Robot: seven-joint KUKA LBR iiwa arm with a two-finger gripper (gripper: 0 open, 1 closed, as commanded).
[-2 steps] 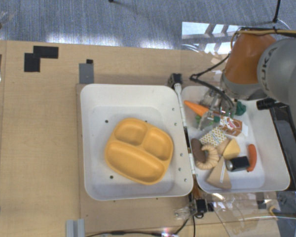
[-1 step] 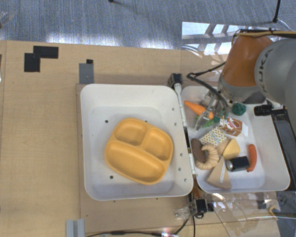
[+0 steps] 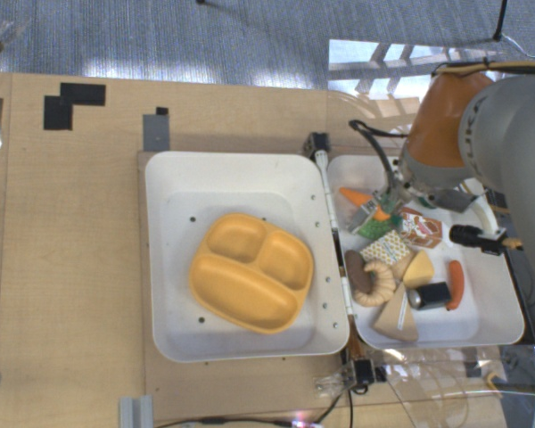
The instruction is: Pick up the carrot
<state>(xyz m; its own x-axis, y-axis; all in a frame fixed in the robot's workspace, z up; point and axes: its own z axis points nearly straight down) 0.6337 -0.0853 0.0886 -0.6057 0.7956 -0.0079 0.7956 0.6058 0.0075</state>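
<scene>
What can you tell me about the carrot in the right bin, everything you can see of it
The carrot is a small orange toy-like piece, smooth, tapering to the left, with a bit of green at its right end. It lies flat near the back left of the right bin, beside a green item. The gripper sits right at its green end.

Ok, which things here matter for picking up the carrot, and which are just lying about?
For the job:
carrot
gripper
right bin

Lying about:
yellow plate
left bin
cheese wedge
red sausage
croissant
</scene>
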